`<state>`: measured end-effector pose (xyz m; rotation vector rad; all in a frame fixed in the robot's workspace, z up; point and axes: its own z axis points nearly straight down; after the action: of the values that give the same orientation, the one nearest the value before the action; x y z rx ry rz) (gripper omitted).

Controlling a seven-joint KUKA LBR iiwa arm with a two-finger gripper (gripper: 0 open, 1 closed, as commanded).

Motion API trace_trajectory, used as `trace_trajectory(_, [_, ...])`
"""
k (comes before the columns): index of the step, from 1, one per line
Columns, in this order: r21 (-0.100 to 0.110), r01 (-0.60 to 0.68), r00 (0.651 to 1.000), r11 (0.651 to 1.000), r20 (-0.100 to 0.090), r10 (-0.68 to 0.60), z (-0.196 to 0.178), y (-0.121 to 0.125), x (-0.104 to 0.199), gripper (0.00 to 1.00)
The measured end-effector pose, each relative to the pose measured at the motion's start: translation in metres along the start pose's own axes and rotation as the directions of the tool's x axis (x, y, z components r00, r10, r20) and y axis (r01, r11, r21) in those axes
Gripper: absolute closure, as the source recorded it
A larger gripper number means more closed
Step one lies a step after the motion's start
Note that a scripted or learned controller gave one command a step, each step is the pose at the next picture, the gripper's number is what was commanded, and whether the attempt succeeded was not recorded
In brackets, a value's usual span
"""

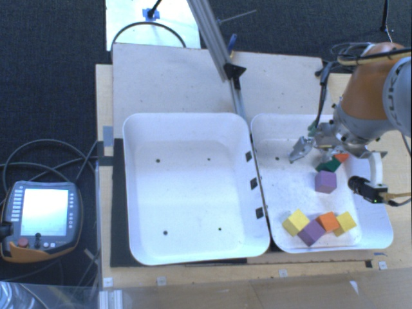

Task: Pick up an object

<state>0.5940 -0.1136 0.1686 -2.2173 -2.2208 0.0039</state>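
My gripper [300, 150] hangs over the upper middle of the right bin [277, 192], above bare white floor. Nothing shows in its grasp. Just to its right lie a green block [330, 165] and a small red-orange piece [341, 156], partly under the wrist. A purple cube [326, 181] sits a little lower. Along the bin's front edge a cluster holds a yellow cube [297, 223], a purple block [312, 232], an orange cube [329, 221] and a second yellow block [346, 223].
The left bin [138, 172] adjoins the right one at a shared rim with black clips [253, 183]. A slanted metal pole [212, 31] rises behind the bins. A teach pendant [38, 221] lies off the bench at left. A cable connector [364, 188] hangs beside the wrist.
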Motion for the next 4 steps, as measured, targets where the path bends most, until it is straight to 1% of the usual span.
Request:
trace_trajectory(1, [0.0, 0.001, 1.0, 1.0, 0.0, -0.001, 0.063, 0.0, 0.001, 0.0])
trace_trajectory(2, [-0.004, 0.001, 1.0, 1.0, 0.001, -0.001, 0.079, 0.0, 0.002, 0.0])
trace_trajectory(3, [-0.008, 0.003, 1.0, 1.0, 0.001, -0.003, 0.067, 0.001, 0.001, 1.0])
trace_trajectory(4, [-0.011, 0.001, 1.0, 1.0, 0.002, -0.001, 0.004, 0.001, -0.005, 1.0])
